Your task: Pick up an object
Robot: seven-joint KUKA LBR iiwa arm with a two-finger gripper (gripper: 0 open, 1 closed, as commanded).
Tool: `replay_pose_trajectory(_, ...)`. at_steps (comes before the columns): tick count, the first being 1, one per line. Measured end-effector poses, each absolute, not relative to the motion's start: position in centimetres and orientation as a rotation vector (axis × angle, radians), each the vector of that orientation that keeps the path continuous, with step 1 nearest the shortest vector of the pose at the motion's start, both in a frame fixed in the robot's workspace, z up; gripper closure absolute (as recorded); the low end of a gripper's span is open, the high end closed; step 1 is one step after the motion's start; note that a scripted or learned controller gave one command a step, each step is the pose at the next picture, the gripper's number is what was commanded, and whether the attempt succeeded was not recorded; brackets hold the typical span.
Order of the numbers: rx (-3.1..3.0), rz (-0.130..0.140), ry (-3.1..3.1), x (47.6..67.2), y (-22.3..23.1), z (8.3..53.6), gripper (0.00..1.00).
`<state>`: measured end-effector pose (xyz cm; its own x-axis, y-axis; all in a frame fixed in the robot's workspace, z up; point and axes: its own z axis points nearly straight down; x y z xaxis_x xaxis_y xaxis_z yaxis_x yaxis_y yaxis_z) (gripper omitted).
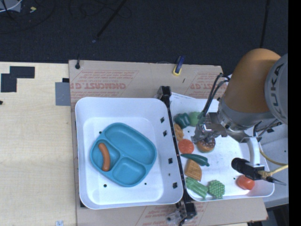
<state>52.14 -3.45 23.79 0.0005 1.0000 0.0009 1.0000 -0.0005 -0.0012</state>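
Arm reaches into the right bin (268, 192). The hand (205, 136) sits low over a small round brown toy food piece (206, 146), a doughnut or bun by the look; cannot tell whether it is released or clenched. Just left of the hand: a red tomato (186, 146). Just below it: a dark green pepper (197, 159). Further left, in the other bin, a blue divided plate (136, 149) carrying a sausage (105, 156).

Judgement: the brown piece is likely light, rigid plastic and smooth, so slippery. Best gripped across its widest part.
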Motion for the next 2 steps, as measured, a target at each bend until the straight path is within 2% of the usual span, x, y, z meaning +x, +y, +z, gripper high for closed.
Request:
replay_pose_trajectory(1,-2.219,0.006,-2.218,51.7,-3.5,21.8,1.0)
replay_pose_trajectory(2,-2.22,0.0,-2.221,51.5,-3.2,23.5,1.0)
